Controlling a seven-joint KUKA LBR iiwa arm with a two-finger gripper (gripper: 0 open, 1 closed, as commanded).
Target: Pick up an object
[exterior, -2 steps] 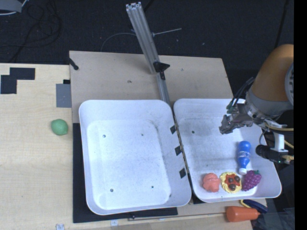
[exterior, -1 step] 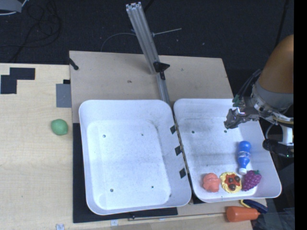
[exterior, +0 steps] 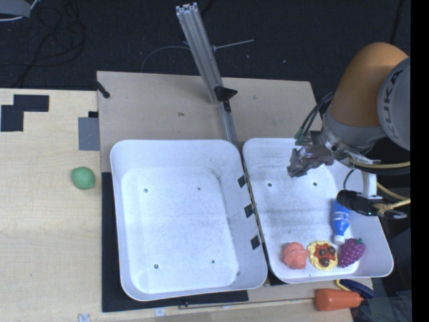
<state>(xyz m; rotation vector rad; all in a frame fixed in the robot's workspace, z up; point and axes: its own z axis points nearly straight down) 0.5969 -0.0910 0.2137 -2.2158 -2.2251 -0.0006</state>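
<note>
Right now your dark end effector [exterior: 299, 166] hangs over the upper part of the right shallow white bin [exterior: 281, 200]; you cannot tell its state. Well below it, along the bin's near edge, lie a blue bottle [exterior: 340, 221], purple grape bunch [exterior: 352, 251], yellow round toy [exterior: 322, 254] and pink lump [exterior: 293, 254].
</note>
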